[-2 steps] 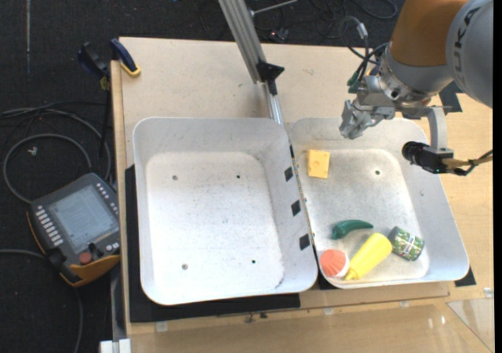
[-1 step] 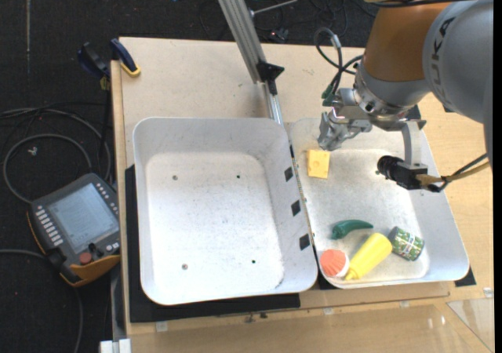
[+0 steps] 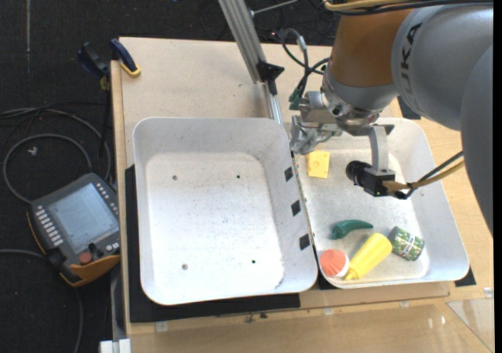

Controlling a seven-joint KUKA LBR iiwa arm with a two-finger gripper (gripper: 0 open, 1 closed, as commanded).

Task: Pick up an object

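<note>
My gripper [image 3: 304,140] hangs over the left rim of the right bin [image 3: 439,187], at its far end. A yellow cheese-like block [image 3: 318,164] lies in the bin just below and right of the gripper, apart from it. Nearer the front of that bin lie a green curved piece [image 3: 351,227], a yellow bottle [image 3: 369,254], a red-orange round object [image 3: 334,263] and a green can [image 3: 407,243]. The arm's orange band [image 3: 376,22] and grey body cover the bin's far right part.
The left bin [image 3: 157,147] sits beside the right one, and their rims meet under the gripper. A slanted metal rail [image 3: 239,22] stands behind the bins. A black fitting [image 3: 373,178] on cables hangs off the arm over the right bin. A teach pendant [image 3: 74,222] lies off the bench at left.
</note>
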